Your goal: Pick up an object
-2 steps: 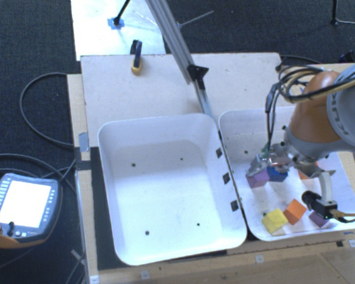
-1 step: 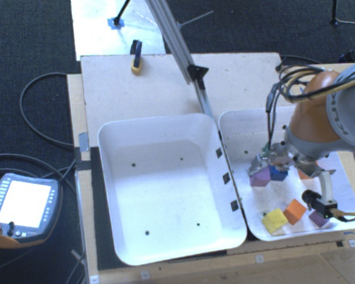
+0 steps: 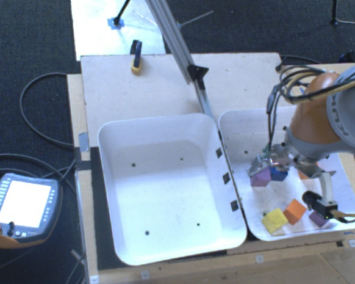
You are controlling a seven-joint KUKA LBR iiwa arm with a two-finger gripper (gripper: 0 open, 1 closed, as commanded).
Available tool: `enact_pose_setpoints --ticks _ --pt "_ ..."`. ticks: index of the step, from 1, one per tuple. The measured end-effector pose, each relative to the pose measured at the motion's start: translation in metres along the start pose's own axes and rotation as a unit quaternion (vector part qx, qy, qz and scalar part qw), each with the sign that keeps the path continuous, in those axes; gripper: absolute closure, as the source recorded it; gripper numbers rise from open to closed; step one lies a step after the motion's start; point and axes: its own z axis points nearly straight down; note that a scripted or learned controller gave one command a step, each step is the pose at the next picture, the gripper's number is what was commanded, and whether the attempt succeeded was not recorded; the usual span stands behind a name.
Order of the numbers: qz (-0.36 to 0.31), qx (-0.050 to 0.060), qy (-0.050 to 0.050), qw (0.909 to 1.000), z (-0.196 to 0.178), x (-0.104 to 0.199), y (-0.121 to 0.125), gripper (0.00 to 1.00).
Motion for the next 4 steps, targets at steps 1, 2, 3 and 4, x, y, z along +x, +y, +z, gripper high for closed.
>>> enact_pose_setpoints --ticks 1,2,3,4 --pt "0.001 -0.001 -0.001 1.0000 0.000 -0.001 -0.001 0.00" --pt "0.001 -0.004 -0.003 1.0000 0.001 -0.009 0.005 0.00" --pt "0.001 -0.001 -0.002 1.0000 0.006 -0.023 0.076 0.00" --pt "0.001 -0.001 -0.002 1.0000 0.006 -0.023 0.075 0.00"
